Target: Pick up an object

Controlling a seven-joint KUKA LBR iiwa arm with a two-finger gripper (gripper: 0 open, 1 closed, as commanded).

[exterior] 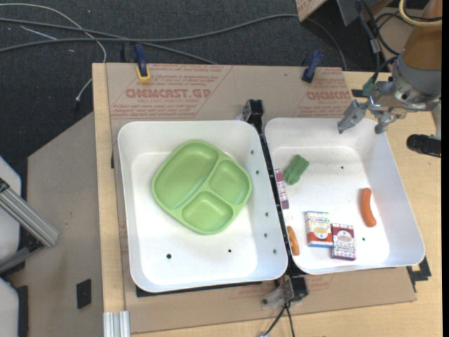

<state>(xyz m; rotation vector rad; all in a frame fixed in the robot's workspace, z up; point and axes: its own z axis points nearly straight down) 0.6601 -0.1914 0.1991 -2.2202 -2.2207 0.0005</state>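
The gripper (pixel 366 119) hangs over the right bin's (pixel 396 188) far rim, fingers apart and clamped on nothing. The green block (pixel 296 168) lies nearer and to its left (well apart), the sausage (pixel 367 207) nearer still.

left bin (pixel 133 188): we see a divided plate (pixel 202 186) in it.
right bin (pixel 393 188): toy piece (pixel 295 168) behind; sausage (pixel 367 207) right; two small boxes (pixel 330 234) near front.
tool (pixel 366 121): over right bin's far edge.
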